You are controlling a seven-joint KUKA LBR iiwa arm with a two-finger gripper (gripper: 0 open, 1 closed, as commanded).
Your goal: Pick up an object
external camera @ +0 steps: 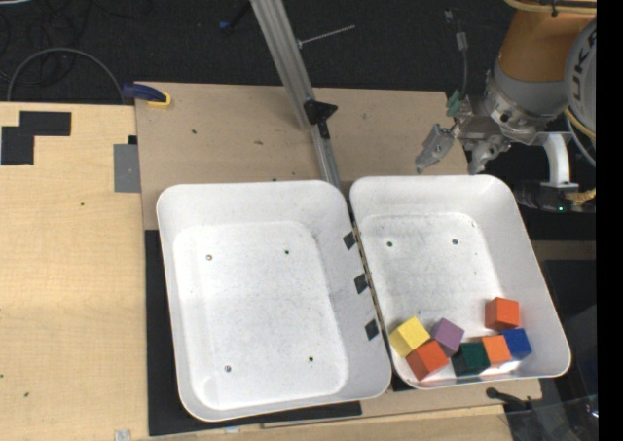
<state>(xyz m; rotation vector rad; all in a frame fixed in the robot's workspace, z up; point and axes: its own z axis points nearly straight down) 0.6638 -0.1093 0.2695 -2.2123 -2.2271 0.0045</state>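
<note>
Tool hovers open and empty above the right white bin's far rim; coloured blocks cluster in its near corner.

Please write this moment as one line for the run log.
gripper: open, holds nothing, above far rim of right white bin | small coloured blocks: near corner of right bin | pick: not begun

Part of a word in large dark letters, seemingly "KU", stands on the grey casing of the robot arm at the right edge, cut off by the frame. No other text, label, number or sign can be read on the bins, blocks or bench.
</note>
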